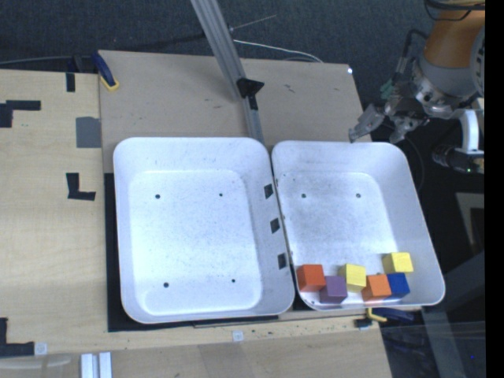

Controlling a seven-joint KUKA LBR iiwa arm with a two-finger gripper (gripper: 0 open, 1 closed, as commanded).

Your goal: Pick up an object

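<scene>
White plastic is what you see most of: two shallow bins side by side on the bench (197,93), the left bin (126,164) in the middle of the frame and the right bin (409,179) just beside it, their rims touching.

All the blocks you could go for sit in a cluster along the lower edge of the right bin, toward the lower right of the frame. From left to right: an orange block (310,276), a purple block (335,288) touching it, a yellow block (355,276), a second orange block (377,287), a blue block (398,284) and a second yellow block (398,262) just above it.

Your gripper (383,122) is at the upper right of the frame, outside the right bin's upper corner and well apart from the blocks. Its fingers look spread apart and hold nothing.

No brand, label or readable writing shows on anything.
</scene>
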